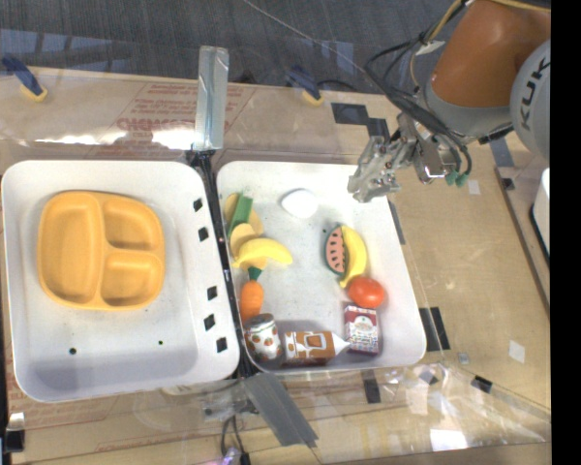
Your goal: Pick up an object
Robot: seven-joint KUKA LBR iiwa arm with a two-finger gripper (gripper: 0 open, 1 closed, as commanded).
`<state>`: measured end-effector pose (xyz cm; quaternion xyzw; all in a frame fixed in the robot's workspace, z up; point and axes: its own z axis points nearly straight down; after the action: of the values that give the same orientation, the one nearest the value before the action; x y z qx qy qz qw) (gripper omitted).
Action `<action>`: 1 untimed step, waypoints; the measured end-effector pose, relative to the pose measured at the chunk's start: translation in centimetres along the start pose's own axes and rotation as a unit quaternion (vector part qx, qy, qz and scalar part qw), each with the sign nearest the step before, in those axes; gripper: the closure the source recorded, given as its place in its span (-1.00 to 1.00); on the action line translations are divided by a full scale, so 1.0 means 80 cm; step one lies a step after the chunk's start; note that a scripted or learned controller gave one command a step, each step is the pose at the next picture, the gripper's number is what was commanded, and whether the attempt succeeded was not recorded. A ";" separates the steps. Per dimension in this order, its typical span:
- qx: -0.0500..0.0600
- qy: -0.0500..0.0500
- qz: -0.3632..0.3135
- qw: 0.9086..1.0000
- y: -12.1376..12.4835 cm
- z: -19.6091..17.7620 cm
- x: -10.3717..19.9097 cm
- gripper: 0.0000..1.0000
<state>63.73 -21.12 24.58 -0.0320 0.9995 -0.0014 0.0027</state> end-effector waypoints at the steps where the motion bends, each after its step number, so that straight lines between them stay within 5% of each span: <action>1: -0.003 0.006 -0.003 1.000 0.058 0.098 0.088 1.00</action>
<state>56.44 -16.93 16.65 -0.0349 0.9994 0.0016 -0.0030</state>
